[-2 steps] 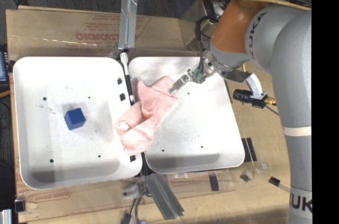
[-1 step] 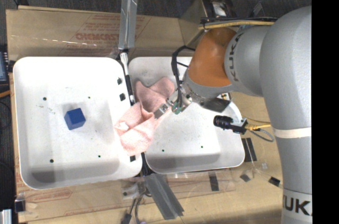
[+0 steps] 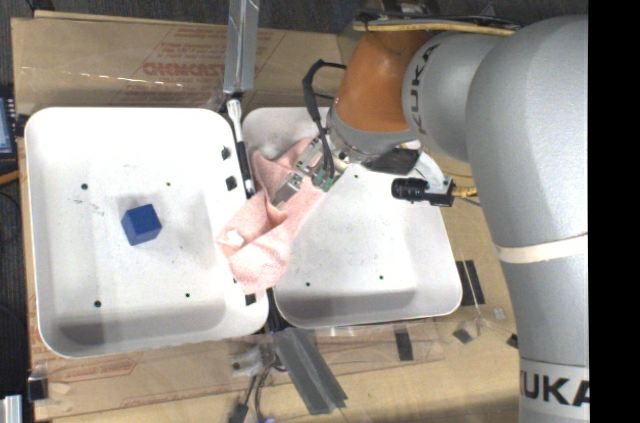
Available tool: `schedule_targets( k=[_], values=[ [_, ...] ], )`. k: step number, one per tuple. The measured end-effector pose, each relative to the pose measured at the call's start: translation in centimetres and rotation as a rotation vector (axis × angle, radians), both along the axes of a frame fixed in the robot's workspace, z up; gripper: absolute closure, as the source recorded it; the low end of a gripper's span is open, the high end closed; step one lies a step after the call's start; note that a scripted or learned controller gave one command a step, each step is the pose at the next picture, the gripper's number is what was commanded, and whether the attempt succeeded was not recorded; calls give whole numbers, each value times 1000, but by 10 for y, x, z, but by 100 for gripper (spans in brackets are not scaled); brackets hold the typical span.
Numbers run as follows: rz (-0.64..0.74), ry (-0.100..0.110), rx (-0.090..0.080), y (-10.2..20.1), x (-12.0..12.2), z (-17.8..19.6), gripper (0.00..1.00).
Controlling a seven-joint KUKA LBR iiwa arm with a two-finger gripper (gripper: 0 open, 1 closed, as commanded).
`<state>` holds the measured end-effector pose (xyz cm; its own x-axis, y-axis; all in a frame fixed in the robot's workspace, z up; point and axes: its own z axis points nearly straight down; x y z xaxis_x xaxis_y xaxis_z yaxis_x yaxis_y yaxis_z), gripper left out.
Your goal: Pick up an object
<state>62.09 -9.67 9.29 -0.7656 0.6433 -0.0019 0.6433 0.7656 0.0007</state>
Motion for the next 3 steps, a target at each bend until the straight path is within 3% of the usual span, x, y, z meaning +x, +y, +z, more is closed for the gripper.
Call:
schedule_targets(
  k=[1,2,3],
  values=[
    [2,0,-1,-1,0,10,100],
    [-280,2,0,52,21,100,100],
    [-140,3,0,59,23,116,100]
  ],
)
